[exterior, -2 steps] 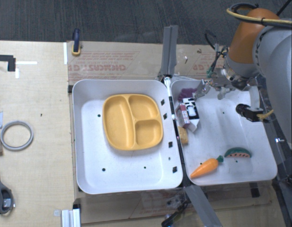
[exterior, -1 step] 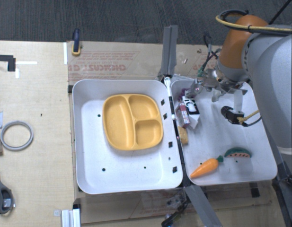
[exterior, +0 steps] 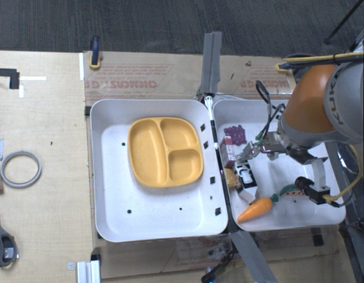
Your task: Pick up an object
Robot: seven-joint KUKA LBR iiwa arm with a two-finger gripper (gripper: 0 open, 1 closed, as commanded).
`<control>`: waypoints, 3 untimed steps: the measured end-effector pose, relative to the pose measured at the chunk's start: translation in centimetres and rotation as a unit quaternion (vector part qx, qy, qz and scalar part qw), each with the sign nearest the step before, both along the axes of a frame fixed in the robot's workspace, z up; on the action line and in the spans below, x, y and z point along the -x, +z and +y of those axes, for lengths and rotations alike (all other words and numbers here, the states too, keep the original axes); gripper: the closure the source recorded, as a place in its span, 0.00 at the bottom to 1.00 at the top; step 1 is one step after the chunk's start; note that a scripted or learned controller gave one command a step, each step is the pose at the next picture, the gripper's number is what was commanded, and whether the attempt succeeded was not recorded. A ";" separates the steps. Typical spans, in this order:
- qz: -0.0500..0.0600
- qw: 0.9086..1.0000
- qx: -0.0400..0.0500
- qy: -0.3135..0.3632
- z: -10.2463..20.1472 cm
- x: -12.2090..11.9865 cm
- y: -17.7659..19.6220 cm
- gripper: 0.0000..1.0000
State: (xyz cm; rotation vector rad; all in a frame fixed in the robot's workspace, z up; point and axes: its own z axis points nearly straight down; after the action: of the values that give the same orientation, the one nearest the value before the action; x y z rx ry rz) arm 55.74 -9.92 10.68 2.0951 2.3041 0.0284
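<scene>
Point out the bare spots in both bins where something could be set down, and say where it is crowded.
Left bin: bare floor in front of the yellow divided plate and a strip along its left wall. Right bin: crowded along the divider, where grapes, small packets and the carrot lie, with the gripper over them.

The yellow plate (exterior: 166,151) blocks the left bin's (exterior: 105,175) centre; its lower floor lies open. The right bin's (exterior: 299,217) left side is crowded by a carrot (exterior: 254,209) and packets (exterior: 236,152).
</scene>
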 end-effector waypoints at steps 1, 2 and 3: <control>0.016 0.997 -0.003 -0.070 2.1 -4.7 8.5 0.00; 0.017 0.987 -0.004 -0.159 -2.7 -1.3 -1.6 0.00; 0.017 1.000 -0.003 -0.014 -2.2 -0.1 -1.6 0.00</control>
State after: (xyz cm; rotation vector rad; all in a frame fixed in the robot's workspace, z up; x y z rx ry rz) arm 55.82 -12.15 9.13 2.1467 2.2957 -0.0022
